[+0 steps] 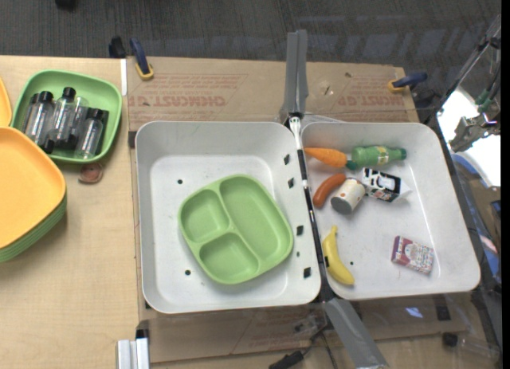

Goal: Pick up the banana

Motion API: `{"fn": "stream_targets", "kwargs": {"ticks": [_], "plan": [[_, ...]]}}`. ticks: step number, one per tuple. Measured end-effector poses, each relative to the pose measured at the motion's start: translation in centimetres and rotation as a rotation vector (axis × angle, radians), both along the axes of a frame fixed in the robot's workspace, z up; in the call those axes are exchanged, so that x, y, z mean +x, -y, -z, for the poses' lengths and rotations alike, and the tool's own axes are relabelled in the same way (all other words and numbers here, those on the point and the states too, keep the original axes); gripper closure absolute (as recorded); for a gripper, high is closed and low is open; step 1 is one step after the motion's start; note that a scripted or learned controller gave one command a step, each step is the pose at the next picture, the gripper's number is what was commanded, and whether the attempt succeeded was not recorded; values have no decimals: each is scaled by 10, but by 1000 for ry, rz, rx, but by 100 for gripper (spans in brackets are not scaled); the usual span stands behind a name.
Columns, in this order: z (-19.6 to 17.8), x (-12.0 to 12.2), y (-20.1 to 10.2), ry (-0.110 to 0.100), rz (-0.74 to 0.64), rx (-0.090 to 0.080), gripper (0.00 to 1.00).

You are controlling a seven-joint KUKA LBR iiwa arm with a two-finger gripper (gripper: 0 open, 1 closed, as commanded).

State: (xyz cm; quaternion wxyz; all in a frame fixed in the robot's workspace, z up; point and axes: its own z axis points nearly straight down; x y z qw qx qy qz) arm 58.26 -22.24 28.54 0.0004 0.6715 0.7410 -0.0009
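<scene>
While you're checking print: the cardboard sheet [239, 92] under the bins is carrying red lettering, upside down to the camera, looking like "CHEMCAST GP", and I can't confirm it letter for letter. The black-and-white carton [382, 185], pink box [413, 253] and green bottle [378, 155] are all showing labels too small to read.

The banana [336, 257] is lying in the right bin [446, 200], at 7 o'clock of its floor, just beside the wall shared with the left bin [159, 200]. Two orange carrots [327, 156] and a white cup [347, 197] are sitting at 11 o'clock. The green divided plate [235, 228] is lying in the left bin.

Arm-wise, you're seeing what looks like the gripper [476, 127] hanging outside the right bin's 2 o'clock corner, well apart from the banana. I can't tell its state.
</scene>
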Motion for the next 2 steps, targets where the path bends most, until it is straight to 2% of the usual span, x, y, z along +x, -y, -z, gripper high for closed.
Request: {"fn": "stream_targets", "kwargs": {"ticks": [1, 2], "plan": [[-2, -32, 0, -1, -82, 1, 100], [59, -76, 0, -1, -359, 3, 100]]}}
